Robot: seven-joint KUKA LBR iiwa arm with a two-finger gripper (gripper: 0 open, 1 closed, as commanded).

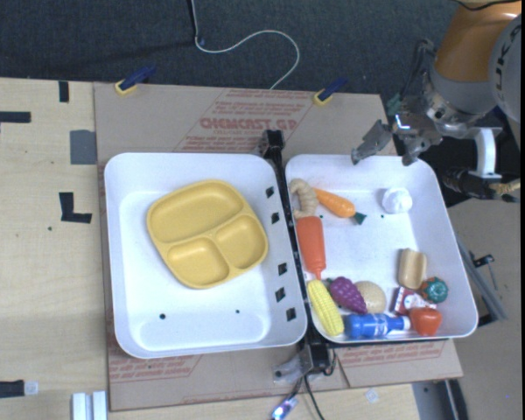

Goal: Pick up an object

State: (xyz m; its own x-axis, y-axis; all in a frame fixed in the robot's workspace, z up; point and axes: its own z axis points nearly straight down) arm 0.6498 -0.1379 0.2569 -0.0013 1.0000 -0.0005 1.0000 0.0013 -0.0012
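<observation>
Objects for picking are lying loose in the right-hand shallow white plastic bin, most of them crowding toward its near edge. A small white rounded plastic piece is sitting alone near the far right corner, well apart from the rest and nearest the gripper. An orange toy carrot with a green tip is lying at a slant just beside a pale beige knobbly toy, which is resting against the left wall. Below it, a long orange-red sausage-shaped toy is lying along that wall, with a yellow toy corn cob continuing the line. A purple grape cluster, a blue bottle lying on its side, a tan bread-shaped block and a red toy tomato are packing the near right corner, several of them touching.

The left-hand shallow white plastic bin is holding a yellow three-compartment plastic plate, set at a slant.

The two-finger gripper is hovering above the far rim of the right bin, its dark fingers spread apart and pinching nothing. This placement probably suits a descent onto the isolated white piece, since a spread pincer needs free space on both sides. No object is lifted yet.
</observation>
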